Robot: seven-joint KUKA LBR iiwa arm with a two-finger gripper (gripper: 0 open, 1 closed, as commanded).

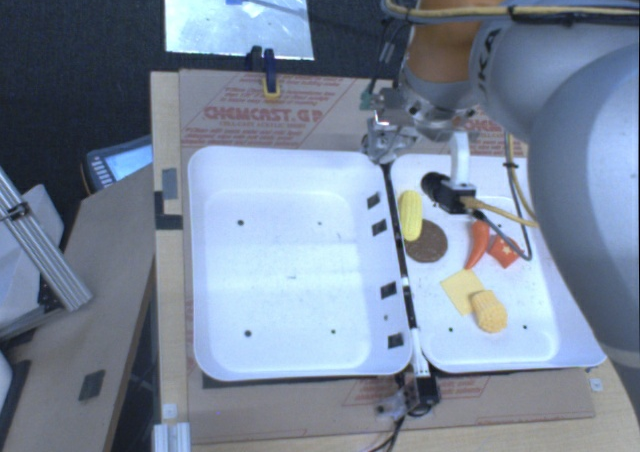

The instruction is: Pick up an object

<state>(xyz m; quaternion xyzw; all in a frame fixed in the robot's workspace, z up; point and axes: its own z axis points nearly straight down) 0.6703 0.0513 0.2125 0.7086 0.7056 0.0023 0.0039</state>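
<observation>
The metal gripper (382, 148) hangs below the grey arm's orange band, at the 12 o'clock end of the seam between the two bins. Whether it is open or closed cannot be told, and nothing shows in its grasp.

At about 5 o'clock from it, near but apart, lies the long yellow corn cob (410, 215). The cob is plastic-looking and knobbly, its long axis runs from 12 to 6 o'clock, and it sits just beside the seam in the right white bin (540, 340). Touching the cob's lower end on the 4 o'clock side is a flat brown round disc (428, 243) with a matte face.

Further toward 3 o'clock in the same bin, an orange tapered carrot piece (477, 245) points its thin end toward 7 o'clock. A small red-orange block (504, 254) lies close at its side. Toward 6 o'clock are a pale yellow flat square (461, 289) and, touching its corner, a short stubby yellow corn piece (489, 311) with a bumpy surface.

The left white bin (280, 260) is smooth, shallow plastic with rounded corners and a few dark specks. Both bins rest on a brown cardboard sheet with red lettering (262, 112). Beyond it, at 12 o'clock, lies a crinkled silver foil square (236, 0).
</observation>
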